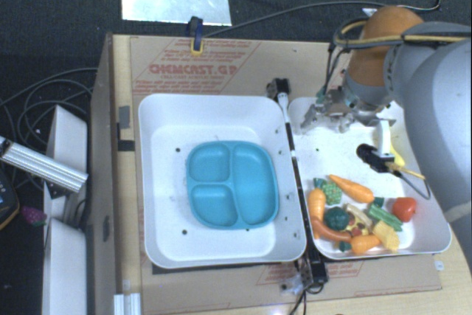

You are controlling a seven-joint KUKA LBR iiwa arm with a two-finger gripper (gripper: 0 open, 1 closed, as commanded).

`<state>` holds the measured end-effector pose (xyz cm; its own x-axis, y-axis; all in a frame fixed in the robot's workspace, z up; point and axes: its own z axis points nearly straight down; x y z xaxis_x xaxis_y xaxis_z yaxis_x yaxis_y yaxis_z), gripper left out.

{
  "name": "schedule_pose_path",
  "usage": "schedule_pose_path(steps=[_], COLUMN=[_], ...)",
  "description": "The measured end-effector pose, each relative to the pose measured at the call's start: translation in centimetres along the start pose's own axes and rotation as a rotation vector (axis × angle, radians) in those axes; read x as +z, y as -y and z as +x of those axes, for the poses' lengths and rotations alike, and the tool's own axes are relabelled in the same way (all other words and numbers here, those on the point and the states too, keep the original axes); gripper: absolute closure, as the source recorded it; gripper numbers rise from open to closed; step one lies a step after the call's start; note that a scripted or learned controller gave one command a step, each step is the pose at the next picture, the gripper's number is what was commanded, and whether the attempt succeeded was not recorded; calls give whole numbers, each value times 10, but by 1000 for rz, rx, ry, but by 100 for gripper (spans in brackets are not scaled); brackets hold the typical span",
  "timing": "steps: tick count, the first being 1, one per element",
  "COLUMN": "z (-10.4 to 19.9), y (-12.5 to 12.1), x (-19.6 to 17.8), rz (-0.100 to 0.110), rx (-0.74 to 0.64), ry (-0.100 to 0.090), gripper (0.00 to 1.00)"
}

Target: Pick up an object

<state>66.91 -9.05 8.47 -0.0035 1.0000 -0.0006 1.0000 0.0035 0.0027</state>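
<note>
Toy vegetables (358, 216): one heap at the near end of the right bin (332, 155), pieces loose and touching one another.

Contents, as far as can be told:
- carrot (352, 188), far edge of the heap, lying crosswise
- second carrot (316, 204), left edge, close against the bin wall
- broccoli (338, 217), middle
- tomato (404, 209), right edge
- corn cob (386, 236), near right
- several smaller green and orange pieces in between, not identified

Gripper (330, 114): at the far end of the right bin, over bare white floor, well apart from the heap. Nothing is seen in its grasp. Spread or closed: cannot tell from this angle. Height above the bin floor: cannot tell.

Arm (435, 85): grey with an orange band, entering from the right.

Left bin (158, 158): holds a blue divided plate (232, 183) with three compartments. It plays no evident part in the task.

Progress: judged not yet begun in effect. Every piece lies in the bin and none is lifted.

Outstanding:
- travel toward the near end
- descent onto one piece
- closing on it
- the lift

The crosswise carrot is nearest the gripper and lies clearest of its neighbours, so it looks the easiest candidate. The crowded middle pieces would likely be harder to take singly.
</note>
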Motion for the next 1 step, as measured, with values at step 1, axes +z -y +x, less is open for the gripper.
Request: schedule_pose_path(steps=[1], z=[-39], y=[131], x=[-53], rz=[1], rx=[3], ry=[1], gripper=[0])
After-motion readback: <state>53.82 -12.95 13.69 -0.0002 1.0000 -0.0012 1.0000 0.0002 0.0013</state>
